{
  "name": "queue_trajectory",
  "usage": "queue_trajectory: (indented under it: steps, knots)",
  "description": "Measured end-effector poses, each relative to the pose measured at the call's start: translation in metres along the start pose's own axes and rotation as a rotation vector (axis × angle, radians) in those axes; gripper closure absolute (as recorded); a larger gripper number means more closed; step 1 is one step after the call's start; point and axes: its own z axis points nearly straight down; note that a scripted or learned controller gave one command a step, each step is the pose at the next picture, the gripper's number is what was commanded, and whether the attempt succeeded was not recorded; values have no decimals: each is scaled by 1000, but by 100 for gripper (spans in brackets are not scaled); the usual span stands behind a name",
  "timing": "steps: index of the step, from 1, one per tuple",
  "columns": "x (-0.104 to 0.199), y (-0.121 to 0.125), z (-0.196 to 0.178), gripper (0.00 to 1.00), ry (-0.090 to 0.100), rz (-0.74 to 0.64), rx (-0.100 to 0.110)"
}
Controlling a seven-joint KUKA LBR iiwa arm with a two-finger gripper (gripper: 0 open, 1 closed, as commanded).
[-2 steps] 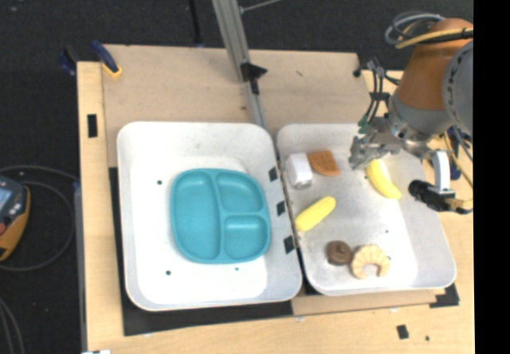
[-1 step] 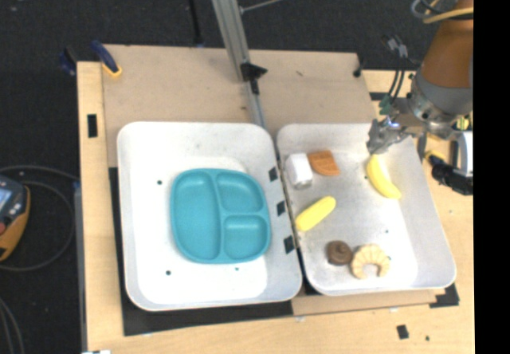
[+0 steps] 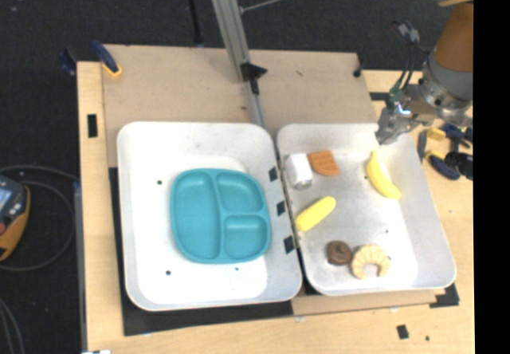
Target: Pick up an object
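Hovering at the right bin's (image 3: 430, 209) far edge, the gripper (image 3: 390, 125) hangs just beside the banana (image 3: 383, 176): probably light, stiff, slippery plastic, best pinched mid-curve.

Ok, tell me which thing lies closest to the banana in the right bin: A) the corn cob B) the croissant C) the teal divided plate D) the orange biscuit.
D: the orange biscuit sits just left of the banana, nearer than the others.

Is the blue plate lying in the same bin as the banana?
No, the blue plate lies in the left bin, while the banana lies in the right bin.
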Motion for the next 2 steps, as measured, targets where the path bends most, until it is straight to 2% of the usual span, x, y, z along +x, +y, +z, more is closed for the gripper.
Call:
queue_trajectory:
  steps: [1, 2]
  knots:
    - [56, -7, 12, 100, 2, -4, 4]
    - [115, -17, 5, 100, 3, -5, 3]
